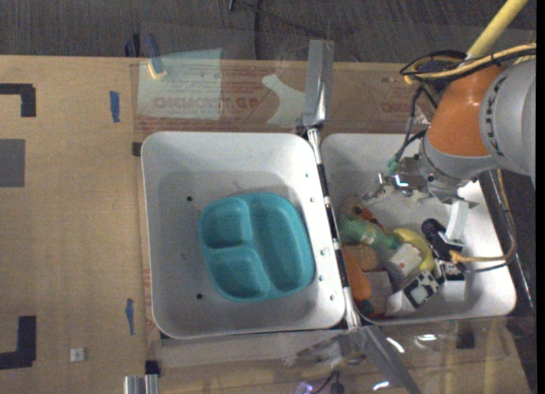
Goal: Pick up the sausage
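Observation:
The right bin point(485, 299) holds a pile of toy food along its left side. A reddish-orange elongated piece, which looks like the sausage point(361, 283), lies near the bin's front left corner against the wall. Just behind it sits a brown piece point(362, 257). My gripper point(386, 186) hangs over the back middle of the right bin, behind and to the right of the pile and well apart from the sausage. Nothing shows in its grasp.
A green item point(364, 231), a yellow banana point(410, 239) and a black-and-white block point(421, 287) crowd round the sausage. A small orange bit point(363, 211) lies behind them. The left bin point(170, 171) holds a teal divided plate point(255, 246). A metal divider point(317, 94) stands between the bins.

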`<state>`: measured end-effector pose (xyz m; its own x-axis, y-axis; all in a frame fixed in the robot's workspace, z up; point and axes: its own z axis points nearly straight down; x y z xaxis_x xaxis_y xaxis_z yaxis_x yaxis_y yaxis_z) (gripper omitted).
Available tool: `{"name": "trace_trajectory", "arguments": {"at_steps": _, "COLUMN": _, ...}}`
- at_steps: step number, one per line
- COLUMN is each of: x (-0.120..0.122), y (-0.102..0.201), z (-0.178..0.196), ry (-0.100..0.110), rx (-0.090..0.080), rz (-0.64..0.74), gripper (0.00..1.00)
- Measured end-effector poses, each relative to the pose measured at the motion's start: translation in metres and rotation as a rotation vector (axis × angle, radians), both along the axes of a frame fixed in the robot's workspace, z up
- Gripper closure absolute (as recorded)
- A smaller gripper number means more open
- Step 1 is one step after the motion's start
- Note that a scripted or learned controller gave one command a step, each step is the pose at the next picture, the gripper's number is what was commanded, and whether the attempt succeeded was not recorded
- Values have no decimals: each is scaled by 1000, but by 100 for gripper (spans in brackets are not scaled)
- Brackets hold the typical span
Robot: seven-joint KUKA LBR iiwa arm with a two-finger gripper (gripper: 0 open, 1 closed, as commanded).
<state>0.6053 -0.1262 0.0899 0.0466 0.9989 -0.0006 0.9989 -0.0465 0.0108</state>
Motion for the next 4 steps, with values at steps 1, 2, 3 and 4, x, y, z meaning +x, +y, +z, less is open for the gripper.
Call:
{"name": "trace_trajectory", "arguments": {"at_steps": 1, "x": 22, "y": 31, "z": 0, "ry": -2, "rx": -6, "rz": 237, "gripper": 0}}
{"name": "trace_trajectory", "arguments": {"at_steps": 2, "x": -32, "y": 17, "z": 1, "ry": -2, "rx": -1, "rz": 78, "gripper": 0}}
{"name": "trace_trajectory", "arguments": {"at_steps": 3, "x": -90, "y": 12, "z": 1, "ry": 4, "rx": 0, "rz": 5, "gripper": 0}}
{"name": "trace_trajectory", "arguments": {"at_steps": 4, "x": 21, "y": -9, "z": -1, "ry": 1, "rx": -2, "rz": -36, "gripper": 0}}
